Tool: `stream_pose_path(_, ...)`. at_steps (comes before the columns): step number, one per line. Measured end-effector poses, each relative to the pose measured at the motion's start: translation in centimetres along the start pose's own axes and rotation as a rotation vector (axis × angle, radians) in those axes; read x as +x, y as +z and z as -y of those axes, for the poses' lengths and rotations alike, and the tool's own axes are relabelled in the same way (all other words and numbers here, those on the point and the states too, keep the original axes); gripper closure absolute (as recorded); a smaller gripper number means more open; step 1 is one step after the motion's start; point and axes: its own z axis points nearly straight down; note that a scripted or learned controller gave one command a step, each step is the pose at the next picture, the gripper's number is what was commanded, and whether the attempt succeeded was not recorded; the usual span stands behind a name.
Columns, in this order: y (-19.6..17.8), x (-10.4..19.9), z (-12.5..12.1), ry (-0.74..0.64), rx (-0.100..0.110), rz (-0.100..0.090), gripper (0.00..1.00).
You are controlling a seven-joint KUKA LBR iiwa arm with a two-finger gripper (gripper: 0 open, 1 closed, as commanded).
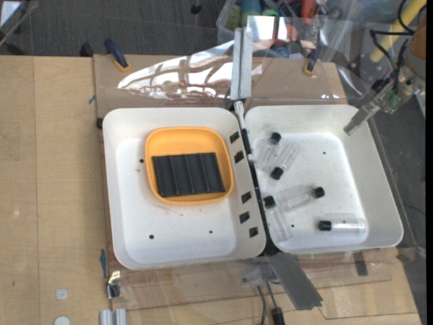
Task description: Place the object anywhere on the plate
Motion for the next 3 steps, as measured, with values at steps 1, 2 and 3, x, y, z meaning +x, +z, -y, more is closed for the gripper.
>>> stream_pose_path(1, -0.4, 0.0, 0.0, -0.023, -0.002, 0.003, 0.00)
stream_pose_path(2, -0.9, -0.1, 0.0, -0.136, -0.003, 0.004, 0.00)
stream_pose_path(3, -2.1, 0.5, 0.8, -0.156, -0.002, 0.001, 0.00)
